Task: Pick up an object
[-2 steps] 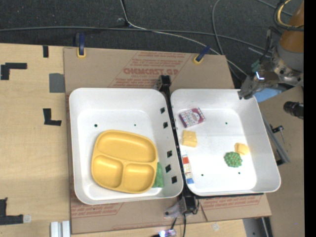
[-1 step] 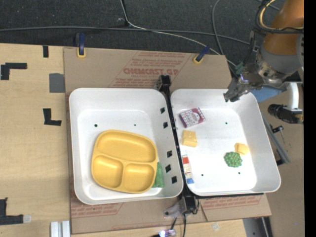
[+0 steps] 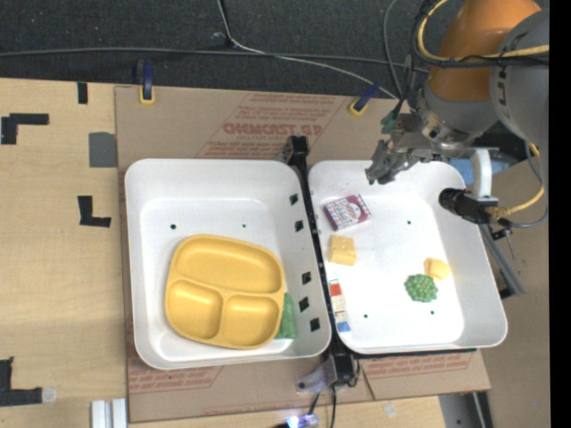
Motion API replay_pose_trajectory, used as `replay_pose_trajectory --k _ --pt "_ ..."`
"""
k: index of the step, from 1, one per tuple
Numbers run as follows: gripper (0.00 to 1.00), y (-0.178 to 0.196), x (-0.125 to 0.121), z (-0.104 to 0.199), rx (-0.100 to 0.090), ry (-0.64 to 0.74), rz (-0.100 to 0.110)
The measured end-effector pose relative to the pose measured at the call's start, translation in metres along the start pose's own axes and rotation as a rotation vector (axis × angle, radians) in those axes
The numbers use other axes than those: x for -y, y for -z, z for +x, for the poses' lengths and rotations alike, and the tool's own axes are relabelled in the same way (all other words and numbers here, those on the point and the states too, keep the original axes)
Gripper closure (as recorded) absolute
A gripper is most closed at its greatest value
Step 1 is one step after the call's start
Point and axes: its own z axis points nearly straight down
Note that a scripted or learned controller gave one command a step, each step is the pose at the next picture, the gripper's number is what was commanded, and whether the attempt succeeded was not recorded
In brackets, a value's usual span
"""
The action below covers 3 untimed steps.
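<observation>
Right white bin (image 3: 464, 319): purple-patterned packet (image 3: 346, 211), pincer (image 3: 382, 173) above, grip state indiscernible.

Green item (image 3: 287, 317) half hidden behind yellow tray (image 3: 225, 290)

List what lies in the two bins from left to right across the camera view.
yellow divided tray → green item beside the tray's right edge → small striped packet at the right bin's left wall → purple packet → green broccoli-like piece → small yellow piece
</observation>
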Motion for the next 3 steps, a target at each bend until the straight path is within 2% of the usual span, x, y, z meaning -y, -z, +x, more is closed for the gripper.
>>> replay_pose_trajectory --k 1,2,3 --pt "1.0 -0.017 -0.003 0.059 0.0 0.0 0.002" --pt "1.0 -0.022 0.005 0.106 0.0 -0.001 0.002" --pt "1.0 -0.031 -0.001 0.17 0.0 0.001 0.001"
